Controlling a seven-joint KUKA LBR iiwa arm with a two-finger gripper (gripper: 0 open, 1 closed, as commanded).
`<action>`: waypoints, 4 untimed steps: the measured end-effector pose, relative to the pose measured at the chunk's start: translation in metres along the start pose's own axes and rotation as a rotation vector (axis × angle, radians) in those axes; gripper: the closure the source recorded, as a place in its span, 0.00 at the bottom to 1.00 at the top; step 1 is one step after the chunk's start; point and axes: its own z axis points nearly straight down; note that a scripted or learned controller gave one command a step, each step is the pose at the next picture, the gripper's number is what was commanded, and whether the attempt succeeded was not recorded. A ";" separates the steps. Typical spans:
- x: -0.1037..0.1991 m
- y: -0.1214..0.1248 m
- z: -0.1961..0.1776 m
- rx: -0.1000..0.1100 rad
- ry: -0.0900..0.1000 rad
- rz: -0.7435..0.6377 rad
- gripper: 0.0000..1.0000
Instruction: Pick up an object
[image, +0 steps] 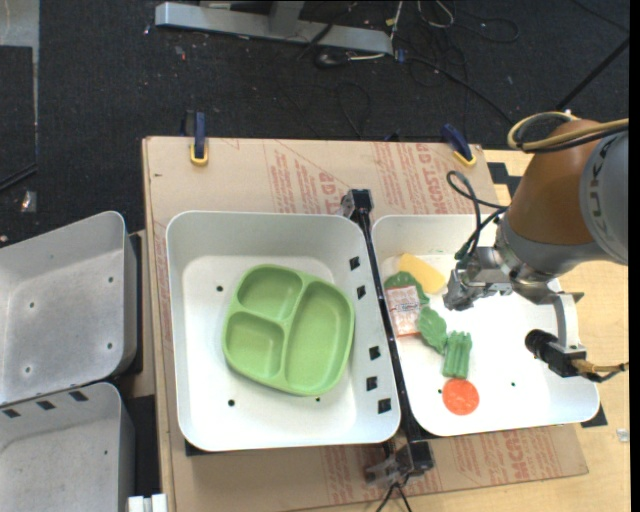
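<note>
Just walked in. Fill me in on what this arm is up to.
The arm reaches in from the right, its gripper hanging low over the right bin, close to a cluster of small items: a yellow piece, a pink packet, green toy pieces and an orange disc. Nothing visibly sits between its fingers, so no pick is confirmed. The left bin holds a green divided plate.

The green divided plate (289, 329) is looking like smooth plastic — faintly glossy — while the bins (190, 300) are showing matt white.
</note>
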 end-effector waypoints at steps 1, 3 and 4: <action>-0.001 0.003 -0.043 -0.001 0.000 -0.001 1.00; 0.053 -0.001 -0.052 0.006 0.003 -0.006 1.00; 0.107 0.003 -0.063 0.003 0.002 -0.006 1.00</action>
